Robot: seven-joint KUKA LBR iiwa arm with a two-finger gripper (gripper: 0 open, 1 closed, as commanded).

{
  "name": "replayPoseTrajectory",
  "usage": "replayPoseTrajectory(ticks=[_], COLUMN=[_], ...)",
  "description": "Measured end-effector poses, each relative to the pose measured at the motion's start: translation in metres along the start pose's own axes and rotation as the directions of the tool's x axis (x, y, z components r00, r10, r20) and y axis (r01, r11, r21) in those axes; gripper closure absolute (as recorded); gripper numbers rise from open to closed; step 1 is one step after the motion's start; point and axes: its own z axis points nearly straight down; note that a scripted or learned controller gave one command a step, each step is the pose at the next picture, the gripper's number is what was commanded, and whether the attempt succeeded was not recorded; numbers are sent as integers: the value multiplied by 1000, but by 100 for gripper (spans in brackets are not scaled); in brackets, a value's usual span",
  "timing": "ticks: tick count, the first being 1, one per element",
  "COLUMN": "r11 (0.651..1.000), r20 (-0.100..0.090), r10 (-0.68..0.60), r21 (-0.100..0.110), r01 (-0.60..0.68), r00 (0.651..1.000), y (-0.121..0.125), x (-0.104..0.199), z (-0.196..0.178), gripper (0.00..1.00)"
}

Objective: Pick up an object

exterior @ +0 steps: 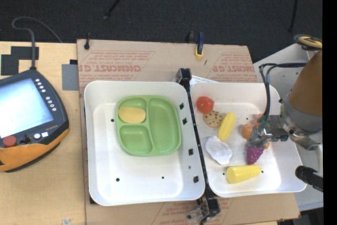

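progress: nothing lifted yet as far as visible, every item lies on a bin floor; approach looks done, grasp and lift left, by my read
gripper [261,135]: low over right bin [274,179] at its 3 o'clock side, arm [308,95] in from the right
gripper opening: cannot tell, tip too small and cluttered; nothing visibly between the fingers
contact: tip just above or touching purple grapes [254,153], orange ball [247,130] just beside at 9 o'clock; real contact unclear
likely target: grapes or orange ball, judgement only
other right bin items: tomato [205,104] at 11 o'clock, brown cookie [212,119], corn cob [227,126] centre, white lump [218,149], yellow pepper [243,173] at 6 o'clock
left bin [105,187]: green tray [160,126] with yellow piece [131,114] in its 10 o'clock compartment
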Motion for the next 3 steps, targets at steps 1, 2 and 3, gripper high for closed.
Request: replayPoseTrajectory(ticks=[1, 2, 3], r11=[1000, 1000, 1000], r20=[-2, -2, -2], r10=[-4, -5, -4], r21=[3, 1, 1], r01=[4, 5, 4], r00=[1000, 1000, 1000], y=[38, 78, 115], x=[38, 86, 131], z=[11, 2, -6], gripper=[100, 100, 100])
